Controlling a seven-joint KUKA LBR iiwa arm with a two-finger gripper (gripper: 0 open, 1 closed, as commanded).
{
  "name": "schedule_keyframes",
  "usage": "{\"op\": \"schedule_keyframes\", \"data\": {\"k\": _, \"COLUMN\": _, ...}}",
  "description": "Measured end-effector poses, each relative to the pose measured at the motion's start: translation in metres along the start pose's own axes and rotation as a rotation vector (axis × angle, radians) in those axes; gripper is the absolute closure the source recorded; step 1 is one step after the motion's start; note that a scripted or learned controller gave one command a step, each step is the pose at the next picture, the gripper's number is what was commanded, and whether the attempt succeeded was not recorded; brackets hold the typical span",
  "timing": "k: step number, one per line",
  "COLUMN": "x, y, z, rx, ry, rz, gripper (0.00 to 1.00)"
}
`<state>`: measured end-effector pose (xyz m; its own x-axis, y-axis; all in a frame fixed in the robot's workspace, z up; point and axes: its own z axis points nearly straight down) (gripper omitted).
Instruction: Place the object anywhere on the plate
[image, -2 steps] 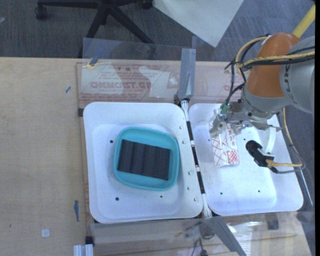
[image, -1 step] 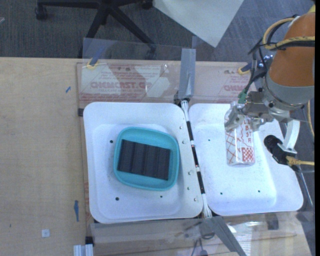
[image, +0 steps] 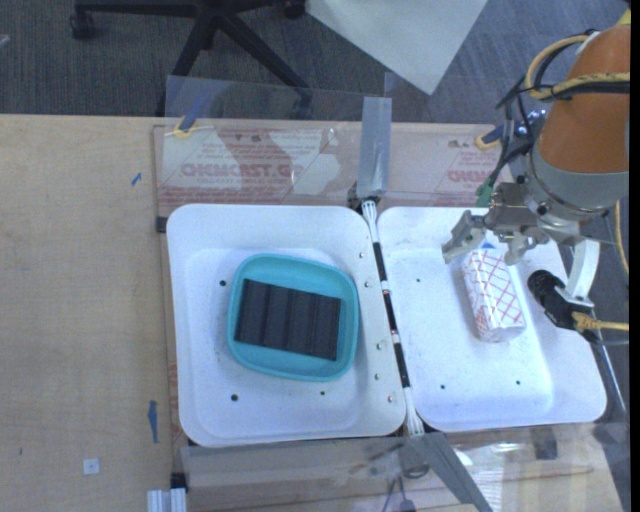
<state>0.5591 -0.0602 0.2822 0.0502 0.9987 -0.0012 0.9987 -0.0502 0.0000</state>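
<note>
Two shallow white bins sit side by side on your desk (image: 70, 300). Left bin (image: 200, 400): one teal plate (image: 240, 355) at its centre, a dark ribbed rectangular block (image: 290, 318) lying flat on the plate. Right bin (image: 440, 385): one white packet with a red criss-cross pattern (image: 492, 295), lying lengthwise toward 2 o'clock of the bin's centre, well apart from the plate. Claw (image: 490, 243): at 12 o'clock of the packet, just above its upper end, fingers splayed to either side and clasping nothing; you cannot tell whether they touch the packet. Grey arm with orange band (image: 590, 70) enters at 2 o'clock. A black chair base (image: 200, 30) stands at 11 o'clock beyond the desk.
</note>
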Motion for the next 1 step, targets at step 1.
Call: {"op": "schedule_keyframes", "data": {"k": 1, "x": 0.0135, "y": 0.0348, "z": 0.0982, "rx": 0.002, "ry": 0.001, "rz": -0.061, "gripper": 0.0}}
